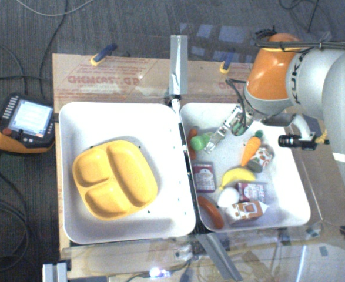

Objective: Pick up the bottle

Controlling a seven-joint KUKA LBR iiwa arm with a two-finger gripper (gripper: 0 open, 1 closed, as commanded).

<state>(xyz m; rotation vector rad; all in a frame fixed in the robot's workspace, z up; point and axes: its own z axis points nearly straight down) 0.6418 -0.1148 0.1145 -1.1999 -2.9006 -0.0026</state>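
The bottle [219, 135] is a small clear one, lying tilted near the back of the right bin [301, 207], its pale body angled from lower left up toward the gripper [238, 124]. A green pear-shaped toy [200, 141] sits just beside its lower end. The gripper hangs right at the bottle's upper end; whether it has closed on anything, I cannot tell. A carrot [251, 148] and a banana [238, 175] lie nearby. The left bin [69, 216] holds a yellow divided plate [115, 178].
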